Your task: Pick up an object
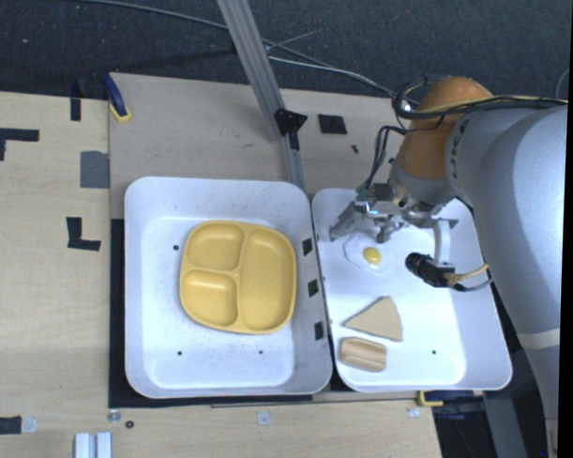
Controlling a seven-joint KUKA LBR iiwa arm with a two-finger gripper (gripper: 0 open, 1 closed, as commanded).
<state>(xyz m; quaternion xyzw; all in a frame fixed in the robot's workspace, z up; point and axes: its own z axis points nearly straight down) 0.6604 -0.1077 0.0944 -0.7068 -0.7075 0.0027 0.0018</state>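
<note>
Egg (371,257) just below claw (365,224)

Bench (205,136) of pale wood, light tan, seen from above at a slant. Dark carpet-like floor (106,25) runs beyond the bench's far edge, thin cables (302,45) lying across it. Grey metal strut (259,67) crosses from the top toward the bench middle, ending at a black clamp (288,120). Black tape marks (80,233) scattered near the left edge; a grey patch (94,168) among them. Blue-and-yellow clip (116,97) at the far left corner of the raised board. Black mat (117,311) edge shows beneath. Light even, soft shadows.
</note>
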